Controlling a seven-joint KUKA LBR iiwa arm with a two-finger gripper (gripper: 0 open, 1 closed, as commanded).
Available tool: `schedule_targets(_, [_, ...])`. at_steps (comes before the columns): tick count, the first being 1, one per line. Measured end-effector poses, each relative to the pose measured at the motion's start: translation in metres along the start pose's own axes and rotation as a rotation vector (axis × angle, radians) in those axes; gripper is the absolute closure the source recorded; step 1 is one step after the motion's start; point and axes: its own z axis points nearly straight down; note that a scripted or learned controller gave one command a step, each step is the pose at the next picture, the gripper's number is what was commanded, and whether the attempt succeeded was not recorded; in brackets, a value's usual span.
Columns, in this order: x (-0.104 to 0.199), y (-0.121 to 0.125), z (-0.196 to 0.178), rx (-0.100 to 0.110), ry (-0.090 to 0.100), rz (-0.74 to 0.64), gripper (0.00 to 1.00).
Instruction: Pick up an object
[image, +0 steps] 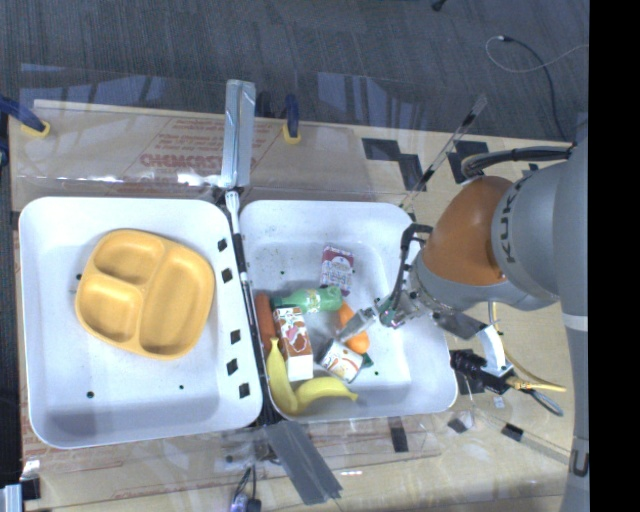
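The arm (520, 240) is reaching in from the right over the right bin (400, 225), and its gripper (368, 318) is hanging low by the heap of small goods there; whether its fingers are apart or together, I cannot tell. In that bin a banana (295, 392) is lying at the near edge, a red and white carton (293, 342) just beyond it, a green bottle (312, 299) farther back, and a small red packet (337, 268) farthest. A yellow divided plate (145, 292) is sitting in the left bin (50, 380).
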Motion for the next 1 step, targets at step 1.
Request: schedule_targets(1, [0.0011,-0.0003,-0.0086,0.004,0.003,-0.005,1.00])
